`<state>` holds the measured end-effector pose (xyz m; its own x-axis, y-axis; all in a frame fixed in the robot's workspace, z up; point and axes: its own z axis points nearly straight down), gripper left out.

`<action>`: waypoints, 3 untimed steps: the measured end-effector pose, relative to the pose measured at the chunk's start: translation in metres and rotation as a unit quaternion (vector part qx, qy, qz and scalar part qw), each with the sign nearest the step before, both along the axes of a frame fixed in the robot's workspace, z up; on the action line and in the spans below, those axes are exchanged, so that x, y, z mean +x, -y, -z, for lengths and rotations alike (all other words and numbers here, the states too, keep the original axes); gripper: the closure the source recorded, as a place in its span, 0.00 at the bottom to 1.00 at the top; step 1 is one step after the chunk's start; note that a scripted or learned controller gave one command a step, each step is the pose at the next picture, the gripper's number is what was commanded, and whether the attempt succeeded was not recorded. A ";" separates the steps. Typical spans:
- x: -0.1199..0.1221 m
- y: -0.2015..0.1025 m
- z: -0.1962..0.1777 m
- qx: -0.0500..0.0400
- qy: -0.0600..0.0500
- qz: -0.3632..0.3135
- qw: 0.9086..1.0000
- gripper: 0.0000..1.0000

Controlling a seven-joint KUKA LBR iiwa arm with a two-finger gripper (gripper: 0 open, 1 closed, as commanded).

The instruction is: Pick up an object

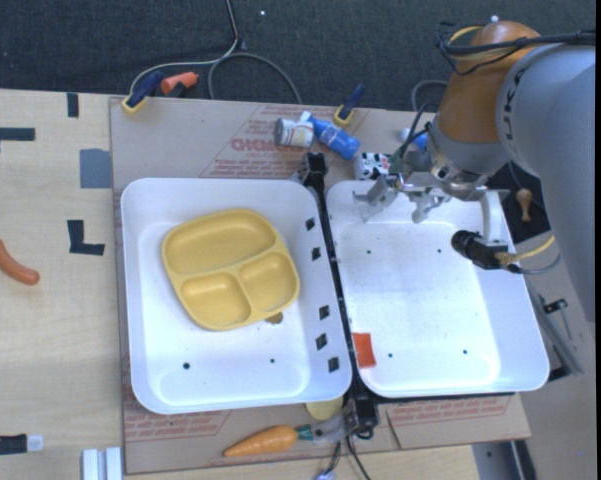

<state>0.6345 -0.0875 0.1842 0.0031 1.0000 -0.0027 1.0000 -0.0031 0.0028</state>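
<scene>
Far left: a sausage (13, 262) lies on the pale wood bench (40, 358), well apart from both bins; black marks sit on the wood around it.
Board: brown cardboard (230, 148) lies under both bins; a yellow clamp (145, 90) with an orange tip grips its upper left corner.
Left bin (220, 373): a yellow plate (230, 268) with three compartments lies in its upper half, slightly turned; a small dark bit peeks out at the plate's lower right edge. The lower half of the floor is bare white.
Below the bins: a carrot (262, 441) lies on the cardboard just under the left bin's lower edge, near the wires at the seam.
Above the bins: a white and blue bottle (315, 133) lies on its side on the cardboard, beside a blue clamp (351, 101).
Seam: the two bins touch along a black divider (330, 298) with small black clips.
Right bin (440, 373): an orange block (363, 349) lies flat near the left wall, towards the front. The rest of the floor is open.
Gripper (402, 196): it hangs over the right bin's far rim, well apart from the block; the two fingers stand apart with nothing between them.
Arm (540, 118): grey with an orange band, it covers the upper right corner and the bin's right rim.
Room: dark carpet (100, 18) lies beyond the bench, with a black cable (230, 28) trailing across it.
</scene>
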 end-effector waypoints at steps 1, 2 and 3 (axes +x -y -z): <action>-0.043 -0.055 0.000 0.002 -0.003 -0.003 1.000 0.00; -0.014 0.065 -0.072 -0.003 0.003 0.003 1.000 0.00; -0.071 0.065 0.092 0.003 -0.011 0.000 1.000 0.00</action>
